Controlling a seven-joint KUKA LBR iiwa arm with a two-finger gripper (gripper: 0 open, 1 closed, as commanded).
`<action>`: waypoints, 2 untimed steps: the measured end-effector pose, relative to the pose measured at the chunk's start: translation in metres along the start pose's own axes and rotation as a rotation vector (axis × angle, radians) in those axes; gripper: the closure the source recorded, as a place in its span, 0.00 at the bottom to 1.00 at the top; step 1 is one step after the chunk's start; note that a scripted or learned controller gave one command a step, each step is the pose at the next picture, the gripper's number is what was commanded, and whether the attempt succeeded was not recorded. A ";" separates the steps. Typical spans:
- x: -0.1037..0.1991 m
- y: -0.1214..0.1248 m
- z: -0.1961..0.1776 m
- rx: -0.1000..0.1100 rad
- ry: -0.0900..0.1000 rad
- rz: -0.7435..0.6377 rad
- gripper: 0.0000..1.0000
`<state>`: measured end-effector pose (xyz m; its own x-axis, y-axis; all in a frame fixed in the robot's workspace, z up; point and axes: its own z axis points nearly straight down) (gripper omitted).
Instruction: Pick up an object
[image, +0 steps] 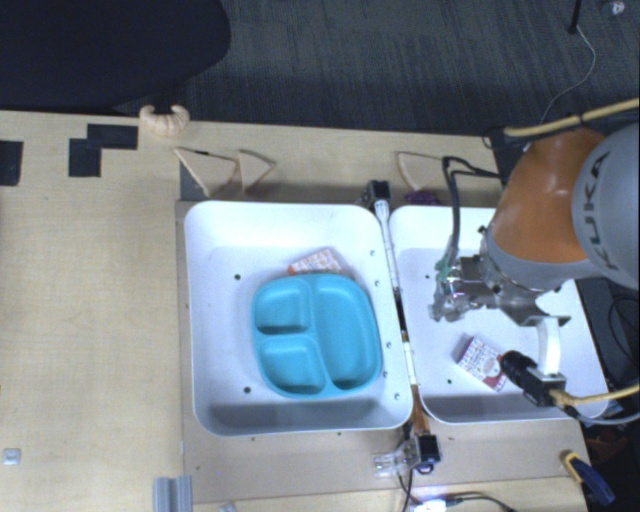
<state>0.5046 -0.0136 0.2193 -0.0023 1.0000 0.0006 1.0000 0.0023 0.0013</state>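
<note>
Looking down from the camera view, you see the arm (560, 215) reaching in from the right over the right bin (432, 385). Its jaws (450, 295) hang above that bin's floor; whether they are open or closed you cannot tell. A small red-and-white packet (479, 361) lies flat in the right bin, near the jaws but apart from them. In the left bin (215, 300) a blue divided tray (317, 335) partly covers another red-and-white packet (316, 262) at its far edge. Both bins sit on the bench (90, 330).
</note>
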 end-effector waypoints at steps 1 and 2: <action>0.002 -0.018 0.004 0.001 0.000 0.001 1.00; -0.114 -0.018 0.056 0.000 -0.002 0.001 1.00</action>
<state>0.4864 -0.1272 0.1632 -0.0010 1.0000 -0.0017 1.0000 0.0010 0.0010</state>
